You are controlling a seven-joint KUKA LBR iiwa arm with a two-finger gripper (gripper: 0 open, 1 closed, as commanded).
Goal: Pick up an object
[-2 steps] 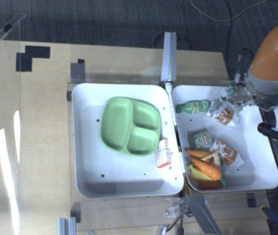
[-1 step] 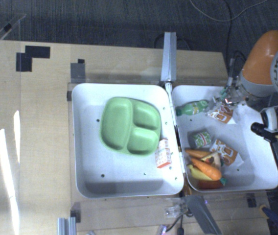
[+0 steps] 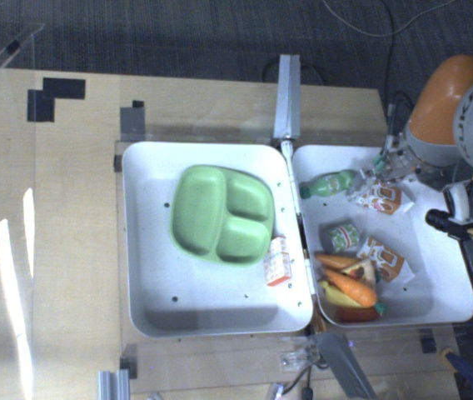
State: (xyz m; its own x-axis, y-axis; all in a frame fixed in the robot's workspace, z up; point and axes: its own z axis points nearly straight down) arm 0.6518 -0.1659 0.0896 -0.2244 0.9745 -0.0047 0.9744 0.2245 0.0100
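The right bin (image 3: 445,261) holds a green bottle (image 3: 330,183) lying on its side, a brown and white snack packet (image 3: 380,197), a green packet (image 3: 344,237), a second snack packet (image 3: 385,262), a carrot (image 3: 350,284) and a banana (image 3: 339,297). My gripper (image 3: 385,163) hangs at the far side of this bin, just above and right of the bottle's cap end and close to the first snack packet. Nothing shows as held in it. The grey arm with its orange band (image 3: 445,98) comes in from the upper right.
In the left bin (image 3: 145,298) lie a green divided plate (image 3: 222,213) and a small white and red carton (image 3: 278,262) against the right wall. A metal post (image 3: 286,98) stands behind the bins' shared edge. A black fitting (image 3: 449,221) overhangs the right bin's right side.
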